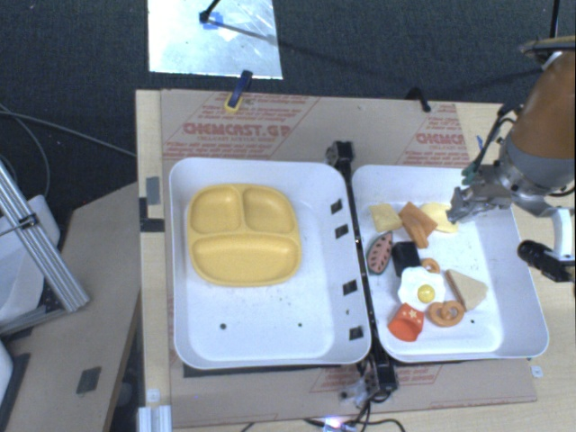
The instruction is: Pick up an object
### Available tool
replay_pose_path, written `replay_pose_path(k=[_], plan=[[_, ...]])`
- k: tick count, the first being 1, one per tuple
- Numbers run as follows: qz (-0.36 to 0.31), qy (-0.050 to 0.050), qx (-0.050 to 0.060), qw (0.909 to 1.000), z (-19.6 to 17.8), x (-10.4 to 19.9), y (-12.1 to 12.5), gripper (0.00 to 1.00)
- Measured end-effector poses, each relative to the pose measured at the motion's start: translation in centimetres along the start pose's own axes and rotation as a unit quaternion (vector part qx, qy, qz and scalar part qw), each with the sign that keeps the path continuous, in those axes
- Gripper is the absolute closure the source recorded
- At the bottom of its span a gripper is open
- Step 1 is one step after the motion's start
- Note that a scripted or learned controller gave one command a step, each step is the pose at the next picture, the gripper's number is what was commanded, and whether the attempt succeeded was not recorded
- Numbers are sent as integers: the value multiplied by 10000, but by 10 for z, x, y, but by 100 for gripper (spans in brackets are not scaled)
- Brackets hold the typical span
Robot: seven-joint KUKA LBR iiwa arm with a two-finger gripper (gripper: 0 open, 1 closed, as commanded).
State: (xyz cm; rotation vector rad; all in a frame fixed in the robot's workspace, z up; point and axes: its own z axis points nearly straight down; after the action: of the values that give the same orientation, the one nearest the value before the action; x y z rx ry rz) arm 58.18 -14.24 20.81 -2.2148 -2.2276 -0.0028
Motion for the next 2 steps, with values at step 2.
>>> replay_pose_path(k=[2], plan=[[-48,0,-64,10000,-62,93,77,0]])
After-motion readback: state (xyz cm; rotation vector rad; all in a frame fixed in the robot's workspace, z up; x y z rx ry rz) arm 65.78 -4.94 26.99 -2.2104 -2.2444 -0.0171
